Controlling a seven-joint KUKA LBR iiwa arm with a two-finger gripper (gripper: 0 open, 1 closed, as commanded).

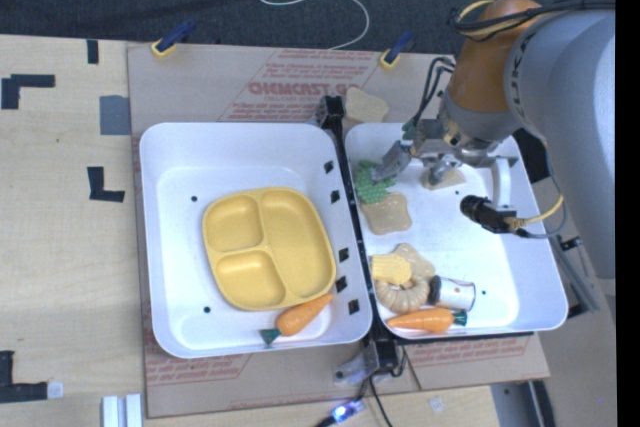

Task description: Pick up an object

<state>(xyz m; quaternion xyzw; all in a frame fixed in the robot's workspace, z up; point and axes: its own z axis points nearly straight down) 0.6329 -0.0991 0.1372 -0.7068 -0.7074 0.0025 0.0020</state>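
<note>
In the left bin (165,215) a yellow tray (268,247) lay flat with a carrot (300,315) at its near edge. The claw (418,163) hung, spread and empty, over the right bin's (540,300) far-left corner, likely targeting the green toy (372,183) beneath.

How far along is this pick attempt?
Nothing looks picked yet. The gripper is low in the right bin, by the green toy and tan slice; no object is visibly held. Grasping and lifting are left.
</note>
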